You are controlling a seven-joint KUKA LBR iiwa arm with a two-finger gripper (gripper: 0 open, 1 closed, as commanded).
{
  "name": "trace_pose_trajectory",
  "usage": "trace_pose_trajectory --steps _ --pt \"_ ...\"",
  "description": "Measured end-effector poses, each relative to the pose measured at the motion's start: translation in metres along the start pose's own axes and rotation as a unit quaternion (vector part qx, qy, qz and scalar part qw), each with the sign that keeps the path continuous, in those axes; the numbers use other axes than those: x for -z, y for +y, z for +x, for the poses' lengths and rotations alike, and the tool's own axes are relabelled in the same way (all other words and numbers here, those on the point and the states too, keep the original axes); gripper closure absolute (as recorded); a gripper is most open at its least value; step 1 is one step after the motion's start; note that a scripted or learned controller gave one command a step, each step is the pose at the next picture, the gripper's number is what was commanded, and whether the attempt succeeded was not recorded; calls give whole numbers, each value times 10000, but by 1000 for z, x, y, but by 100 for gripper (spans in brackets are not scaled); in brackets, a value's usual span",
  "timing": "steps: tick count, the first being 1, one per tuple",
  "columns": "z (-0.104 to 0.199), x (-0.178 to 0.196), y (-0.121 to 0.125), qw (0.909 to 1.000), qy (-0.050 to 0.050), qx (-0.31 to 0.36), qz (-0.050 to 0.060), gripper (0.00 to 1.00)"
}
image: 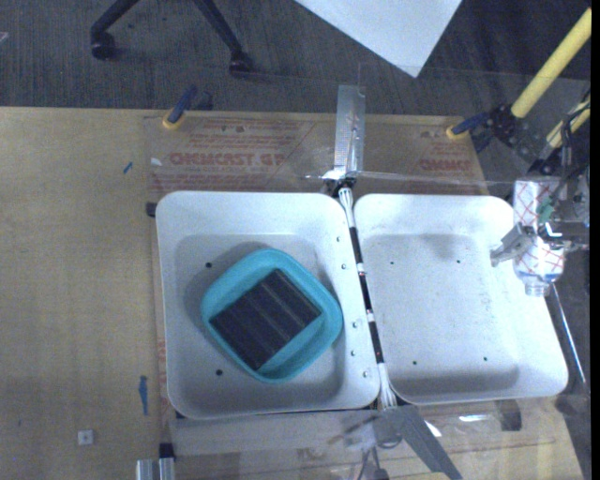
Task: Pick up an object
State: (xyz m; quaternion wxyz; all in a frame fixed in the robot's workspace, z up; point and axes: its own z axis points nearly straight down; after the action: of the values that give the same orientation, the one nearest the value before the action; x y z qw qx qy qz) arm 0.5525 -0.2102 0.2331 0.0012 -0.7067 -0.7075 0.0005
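- I count two shallow white plastic bins side by side on the tan wooden worktop (pixel 75 281), their inner rims touching along a central seam.
- Left bin (pixel 178 225): one object in it, a teal rounded-square plastic container with a dark ribbed insert (pixel 270 312). It lies on the bin floor, turned diagonally, nearer the lower right of that bin than its left wall.
- Right bin (pixel 450 309): I see bare white floor with a few small dark dots and faint scuff marks.
- One end effector (pixel 534 253) at the far right, over the right bin's upper right rim. It reads as a pale blurred cluster with some red-and-white patterning; I cannot tell what state it is in, and I cannot make out anything carried by it.
- The end effector is well apart from the teal container, with the whole width of the right bin between them.
- One clear plastic sheet with red lettering (pixel 225 157) lies flat on the worktop behind the bins.
- One upright metal bracket (pixel 349 131) stands at the back where the two bins meet.
- Two clamps with yellow and blue handles: one at back left (pixel 180 108), one at back right (pixel 473 125).
- One yellow bar (pixel 553 61) slants in at top right.
- One white sheet (pixel 384 26) on the dark floor beyond the worktop.
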Motion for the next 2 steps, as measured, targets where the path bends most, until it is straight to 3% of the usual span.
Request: trace_pose_trajectory --steps 1,2 --pt "83 -137 26 10000 -5 6 -10 0" --pt "81 -128 26 10000 -8 -9 -13 100"
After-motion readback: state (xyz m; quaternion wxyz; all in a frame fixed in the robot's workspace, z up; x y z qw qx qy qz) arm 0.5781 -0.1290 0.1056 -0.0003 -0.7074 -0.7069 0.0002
